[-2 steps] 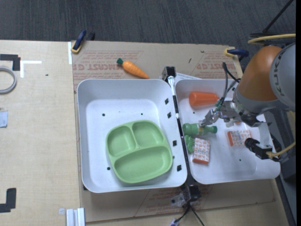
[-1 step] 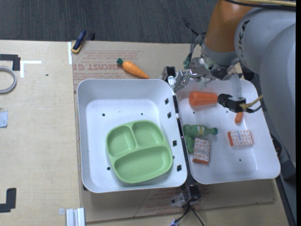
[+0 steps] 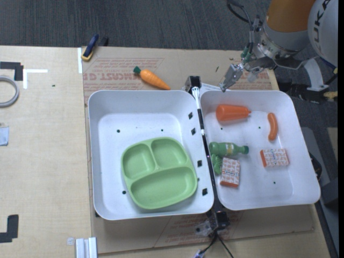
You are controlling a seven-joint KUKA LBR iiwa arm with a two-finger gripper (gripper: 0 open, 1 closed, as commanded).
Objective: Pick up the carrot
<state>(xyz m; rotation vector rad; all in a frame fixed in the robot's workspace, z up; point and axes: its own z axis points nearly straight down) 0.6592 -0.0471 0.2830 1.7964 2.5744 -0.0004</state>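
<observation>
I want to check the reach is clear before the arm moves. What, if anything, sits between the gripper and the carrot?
Nothing visible blocks it. The carrot lies on the cardboard behind the left bin, outside both bins. The gripper hovers at the right bin's back edge; between them there is bare cardboard and a small black clip.

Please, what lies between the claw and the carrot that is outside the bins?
In the camera view, a small black clip at the bins' top junction lies between the claw and the carrot; otherwise there is bare cardboard.
</observation>
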